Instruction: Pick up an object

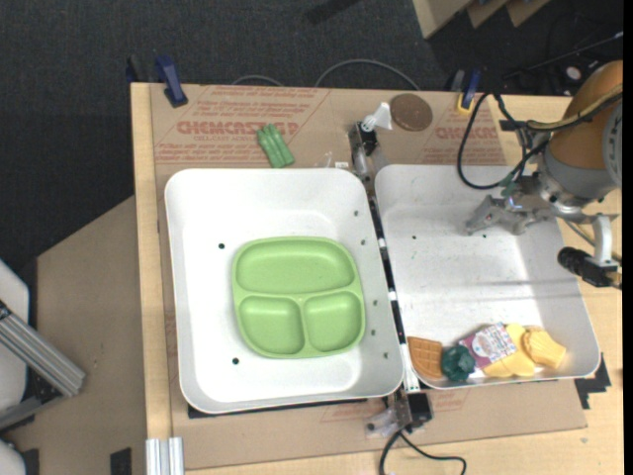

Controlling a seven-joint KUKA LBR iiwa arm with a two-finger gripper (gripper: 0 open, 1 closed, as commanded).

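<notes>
Several small toy foods lie along the near edge of the right bin (445,265): a brown waffle piece (425,356), a dark green lump (457,364), a pink-and-white packet (492,342) and yellow pieces (542,348). My gripper (487,216) hangs over the far part of the right bin, pointing left, well away from the pile. The grey arm with its orange band (596,95) comes in from the right behind it. Nothing shows in the gripper.
The left bin (198,216) holds a green divided plate (297,296). On the bench behind the bins lie a green block (276,146), a brown disc (410,113) and a small white part (376,122). Black cables loop near the arm.
</notes>
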